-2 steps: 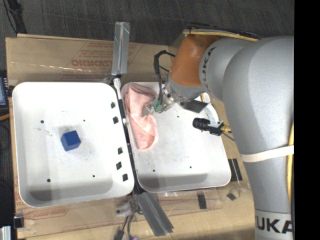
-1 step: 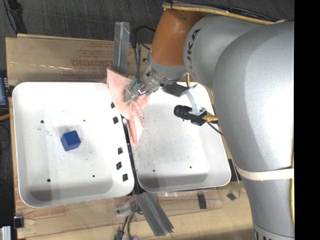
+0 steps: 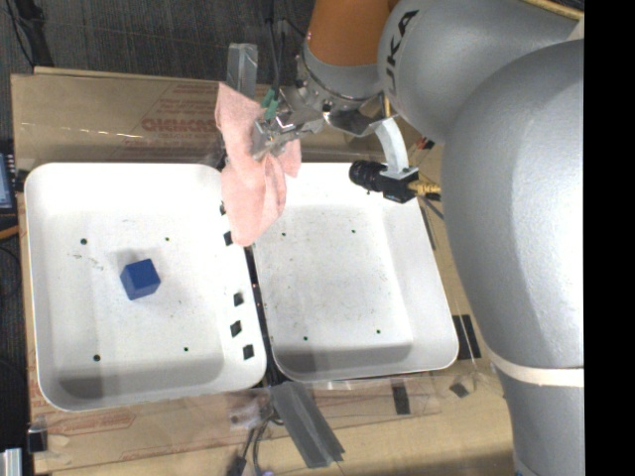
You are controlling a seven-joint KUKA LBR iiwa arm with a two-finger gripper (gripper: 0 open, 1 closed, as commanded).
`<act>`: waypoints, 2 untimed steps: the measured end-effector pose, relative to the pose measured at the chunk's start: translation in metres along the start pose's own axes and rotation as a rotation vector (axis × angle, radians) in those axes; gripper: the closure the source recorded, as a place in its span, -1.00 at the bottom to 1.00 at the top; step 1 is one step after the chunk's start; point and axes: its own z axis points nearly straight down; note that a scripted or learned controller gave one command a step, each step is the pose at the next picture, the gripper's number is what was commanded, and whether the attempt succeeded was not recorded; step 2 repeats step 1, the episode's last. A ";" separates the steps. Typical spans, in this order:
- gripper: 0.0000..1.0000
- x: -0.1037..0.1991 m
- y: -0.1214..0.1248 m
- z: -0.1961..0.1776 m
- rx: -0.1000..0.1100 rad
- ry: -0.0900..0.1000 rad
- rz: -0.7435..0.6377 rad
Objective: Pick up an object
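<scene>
A pink cloth (image 3: 251,172) hangs in the air over the divide between the two bins, near their far edge. My gripper (image 3: 273,132) is shut on the cloth's upper part, with the fabric bunched between its fingers and draping down below. A small blue cube (image 3: 140,278) lies on the floor of the left bin (image 3: 60,196), well to the left of the gripper and below it in the view.
The right bin (image 3: 397,315) lies under the arm. The arm's big grey body fills the right side of the view. A black fitting (image 3: 382,179) sticks out by the wrist. Brown cardboard (image 3: 109,107) lies behind the bins.
</scene>
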 end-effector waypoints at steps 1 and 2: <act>1.00 -0.066 -0.025 0.052 0.003 0.001 -0.090; 1.00 -0.066 -0.025 0.052 0.003 0.001 -0.090</act>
